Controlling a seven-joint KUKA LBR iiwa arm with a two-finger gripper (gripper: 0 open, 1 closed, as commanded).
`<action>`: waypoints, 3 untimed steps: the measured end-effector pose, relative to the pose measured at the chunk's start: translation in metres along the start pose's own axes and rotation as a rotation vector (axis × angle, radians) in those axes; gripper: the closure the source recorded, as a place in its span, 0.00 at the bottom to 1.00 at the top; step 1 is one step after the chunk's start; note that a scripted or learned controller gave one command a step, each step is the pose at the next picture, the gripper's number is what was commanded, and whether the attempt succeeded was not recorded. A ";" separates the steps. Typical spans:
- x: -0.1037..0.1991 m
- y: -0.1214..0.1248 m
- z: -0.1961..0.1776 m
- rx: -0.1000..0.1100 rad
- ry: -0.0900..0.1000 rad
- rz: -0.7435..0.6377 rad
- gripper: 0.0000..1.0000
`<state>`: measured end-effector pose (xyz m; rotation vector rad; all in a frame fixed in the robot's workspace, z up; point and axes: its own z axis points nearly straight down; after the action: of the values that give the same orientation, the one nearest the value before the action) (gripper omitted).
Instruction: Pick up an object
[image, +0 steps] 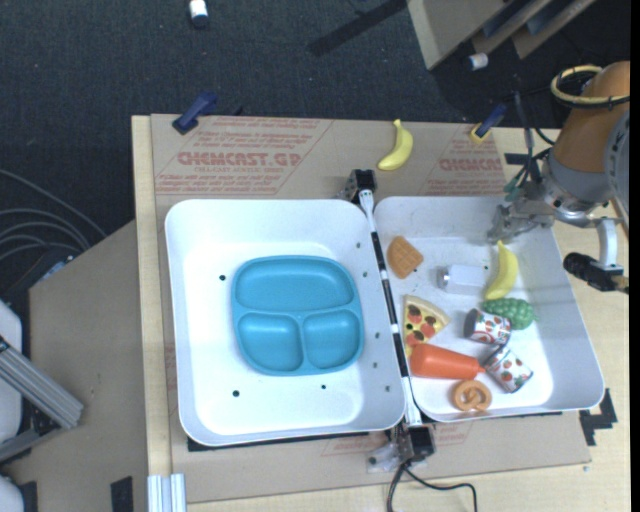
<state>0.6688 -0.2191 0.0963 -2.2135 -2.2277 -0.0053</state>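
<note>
So the pick hasn't really happened yet as far as I can tell. The grey arm's gripper (512, 222) hangs over the far right corner of the right-hand shallow white bin (575, 340), just above the top end of the yellow plastic banana (503, 271) that lies inside it, and nothing looks lifted. It's too small and blurry to say how wide it is or whether it has hold of anything, so I can't tell. My guess is the banana is the target: it's a smooth curved toy, lying roughly lengthwise near the bin's right side, its lower end touching a green bumpy toy (512, 310). Everything else in that bin sits toward the near edge: an orange carrot (443, 361), a pizza slice (424, 318), a small pretzel (471, 396). The left bin (200, 380) holds a blue 3-compartment plate (296, 312). A 2nd banana (397, 148) lies on the worktop (300, 160) beyond the bins. So grasp and lift are both left to do.
</note>
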 end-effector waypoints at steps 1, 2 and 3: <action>0.044 -0.001 -0.072 -0.002 -0.004 0.005 1.00; 0.091 -0.001 -0.131 -0.001 -0.003 0.005 1.00; 0.153 -0.001 -0.145 0.000 -0.002 0.005 1.00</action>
<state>0.6669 -0.0670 0.2422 -2.2199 -2.2234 -0.0023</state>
